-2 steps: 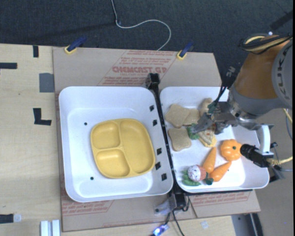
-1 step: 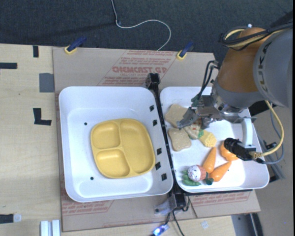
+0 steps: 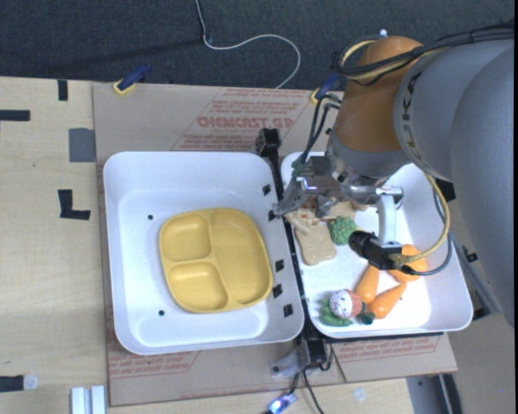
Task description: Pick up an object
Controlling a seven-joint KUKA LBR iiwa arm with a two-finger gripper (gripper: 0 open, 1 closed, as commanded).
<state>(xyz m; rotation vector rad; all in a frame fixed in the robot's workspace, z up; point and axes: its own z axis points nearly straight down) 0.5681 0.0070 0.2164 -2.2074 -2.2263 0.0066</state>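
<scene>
My gripper (image 3: 315, 203) hangs low over the upper left part of the right bin (image 3: 445, 317), just above a tan slice of toast (image 3: 314, 245). A small green toy vegetable (image 3: 341, 229) lies right beside it. Nearer the front of that bin lie two orange carrots (image 3: 388, 298), a round white and red toy (image 3: 342, 302) and a green leafy piece (image 3: 328, 318). The orange wrist and grey arm cover the bin's upper right part. I see nothing lifted off the bin floor.
The left bin (image 3: 129, 188) holds a yellow three-compartment plate (image 3: 214, 259). Both bins rest on a cardboard sheet (image 3: 233, 119) on the bench. A white cable (image 3: 250, 41) loops across the dark floor behind.
</scene>
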